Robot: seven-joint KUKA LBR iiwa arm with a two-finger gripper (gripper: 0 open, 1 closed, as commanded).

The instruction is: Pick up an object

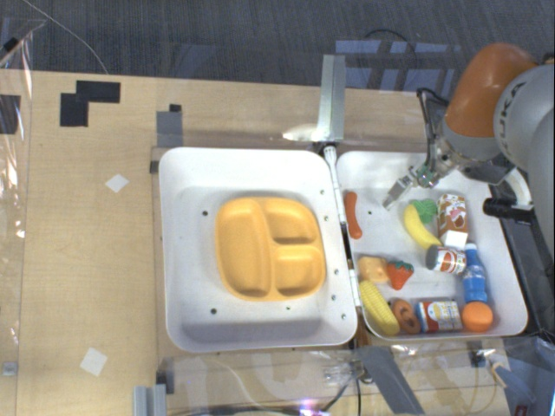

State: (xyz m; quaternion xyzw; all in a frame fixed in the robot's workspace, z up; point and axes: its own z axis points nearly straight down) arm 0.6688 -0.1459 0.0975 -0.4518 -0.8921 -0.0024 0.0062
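Observation:
The right bin (373, 170) holds several toy foods. Among them are a red sausage (351, 215), a banana (420, 227), a green piece (424, 208), an upright can (452, 215) and a can lying on its side (445, 260). A blue bottle (474, 282), an orange (478, 316), a corn cob (378, 306) and a red pepper (399, 274) lie nearer the front. My gripper (399, 192) hangs over the bin's far middle, just up-left of the banana and right of the sausage. Nothing is visibly held in it.
The left bin (186, 258) carries a yellow divided plate (269, 246). A metal post (333, 102) stands behind the divider between the bins. A brown ring (403, 310) and another lying can (438, 314) crowd the right bin's front.

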